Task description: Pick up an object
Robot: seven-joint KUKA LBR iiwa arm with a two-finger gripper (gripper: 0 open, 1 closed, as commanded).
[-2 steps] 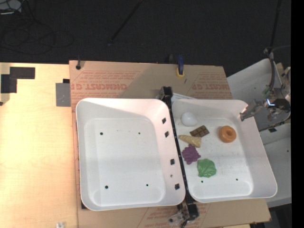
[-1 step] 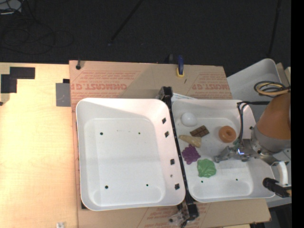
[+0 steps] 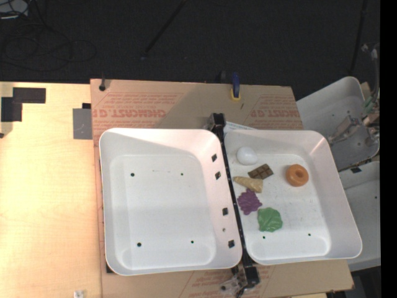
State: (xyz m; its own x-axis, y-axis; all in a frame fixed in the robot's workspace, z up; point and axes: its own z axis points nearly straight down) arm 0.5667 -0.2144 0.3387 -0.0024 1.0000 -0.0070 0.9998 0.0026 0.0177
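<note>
The right bin (image 3: pixel 322 151) holds several small objects, all in its left half and middle. A white egg-shaped piece (image 3: pixel 247 155) lies near the far left corner. Just in front of it is a brown chocolate-like bar (image 3: pixel 261 172), with a tan wedge (image 3: pixel 248 183) beside it. An orange ring like a doughnut (image 3: pixel 298 175) sits apart, towards the middle right. Closer to the front lie a purple grape-like cluster (image 3: pixel 249 202) and a green leafy piece (image 3: pixel 270 219). Each object rests loose on the bin floor.
The left bin (image 3: pixel 118 166) stands beside the right one, joined by a black clip strip (image 3: pixel 224 191). Both rest on brown cardboard (image 3: pixel 161 107) on a pale wooden bench (image 3: pixel 43 191). Grey-white hardware with cables (image 3: pixel 350 126) stands past the right bin's far right corner.
</note>
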